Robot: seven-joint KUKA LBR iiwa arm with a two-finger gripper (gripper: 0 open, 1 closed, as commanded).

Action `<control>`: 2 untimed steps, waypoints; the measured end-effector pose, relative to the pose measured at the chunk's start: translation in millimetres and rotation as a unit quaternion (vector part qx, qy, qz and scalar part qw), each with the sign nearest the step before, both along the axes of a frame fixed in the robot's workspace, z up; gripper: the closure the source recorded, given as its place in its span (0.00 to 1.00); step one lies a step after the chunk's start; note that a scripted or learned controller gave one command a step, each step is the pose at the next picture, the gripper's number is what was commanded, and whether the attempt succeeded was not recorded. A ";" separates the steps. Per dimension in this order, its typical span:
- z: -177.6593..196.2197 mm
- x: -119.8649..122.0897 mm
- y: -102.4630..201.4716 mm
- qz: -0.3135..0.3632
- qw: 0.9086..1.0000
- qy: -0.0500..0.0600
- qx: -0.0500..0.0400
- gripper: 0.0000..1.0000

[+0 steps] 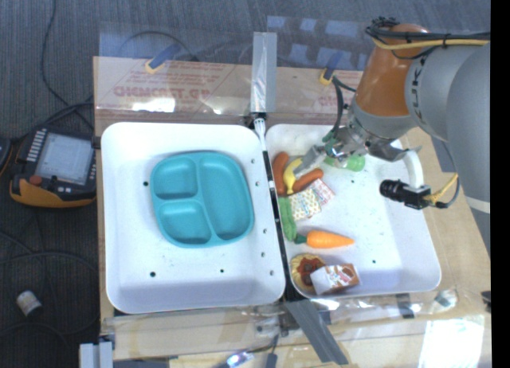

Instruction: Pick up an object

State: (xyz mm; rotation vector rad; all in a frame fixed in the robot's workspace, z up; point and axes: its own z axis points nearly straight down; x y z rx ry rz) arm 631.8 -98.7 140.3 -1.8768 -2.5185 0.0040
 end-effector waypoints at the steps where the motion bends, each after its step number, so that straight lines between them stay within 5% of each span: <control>1: 9.0 0.3 1.4 0.000 1.000 0.000 0.001 1.00; 2: 73.3 -10.4 14.3 0.082 0.997 -0.001 0.000 1.00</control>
